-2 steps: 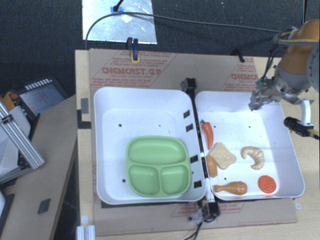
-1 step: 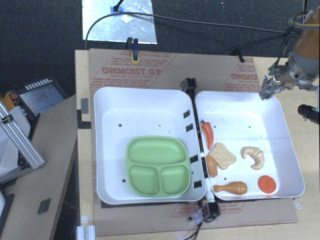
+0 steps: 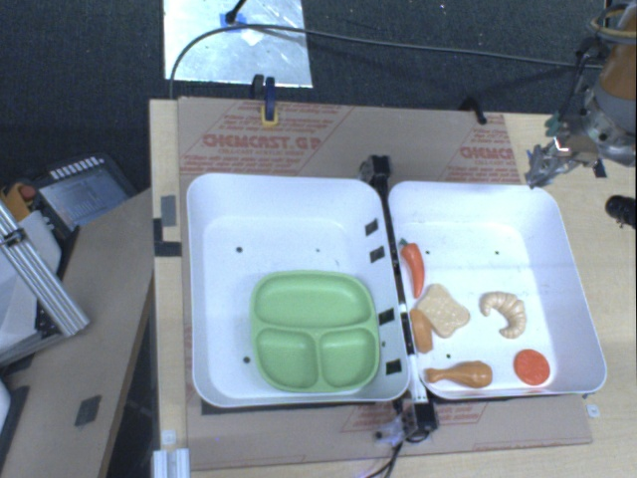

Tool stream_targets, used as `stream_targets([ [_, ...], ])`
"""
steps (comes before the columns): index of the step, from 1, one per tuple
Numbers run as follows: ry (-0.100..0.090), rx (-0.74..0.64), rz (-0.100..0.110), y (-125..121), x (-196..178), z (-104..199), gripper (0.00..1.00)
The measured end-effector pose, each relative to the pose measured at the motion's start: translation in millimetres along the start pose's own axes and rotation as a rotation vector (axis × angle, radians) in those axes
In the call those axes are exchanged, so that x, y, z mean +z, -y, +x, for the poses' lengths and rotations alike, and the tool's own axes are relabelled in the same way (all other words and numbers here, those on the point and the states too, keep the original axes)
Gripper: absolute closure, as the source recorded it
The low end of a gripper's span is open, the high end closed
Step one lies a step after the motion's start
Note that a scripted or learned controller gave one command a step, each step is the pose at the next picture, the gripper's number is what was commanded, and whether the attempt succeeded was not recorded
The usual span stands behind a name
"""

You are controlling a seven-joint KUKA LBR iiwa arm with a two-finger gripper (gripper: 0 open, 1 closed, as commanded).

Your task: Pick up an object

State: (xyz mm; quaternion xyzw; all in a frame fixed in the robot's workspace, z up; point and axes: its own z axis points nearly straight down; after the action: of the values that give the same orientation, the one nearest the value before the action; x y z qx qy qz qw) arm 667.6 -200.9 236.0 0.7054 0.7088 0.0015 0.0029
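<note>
The right bin holds several toy foods: a red chili pepper by the divider, a slice of toast, a croissant, a chicken drumstick, a red tomato slice and an orange piece beside the toast. My gripper hangs at the upper right, above the far right corner of the right bin and well away from the foods. Nothing shows between its fingers.
The left bin holds a green three-compartment plate. A black divider clip strip runs between the bins. A cable and a metal sheet lie beyond the bench. Grey equipment stands at the left.
</note>
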Motion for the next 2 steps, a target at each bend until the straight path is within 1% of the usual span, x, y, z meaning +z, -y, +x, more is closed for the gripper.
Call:
stream_targets([
  [1,-0.003,-0.003,0.006,21,11,51,1.00],
  [2,-0.004,-0.004,0.006,37,20,106,1.00],
])
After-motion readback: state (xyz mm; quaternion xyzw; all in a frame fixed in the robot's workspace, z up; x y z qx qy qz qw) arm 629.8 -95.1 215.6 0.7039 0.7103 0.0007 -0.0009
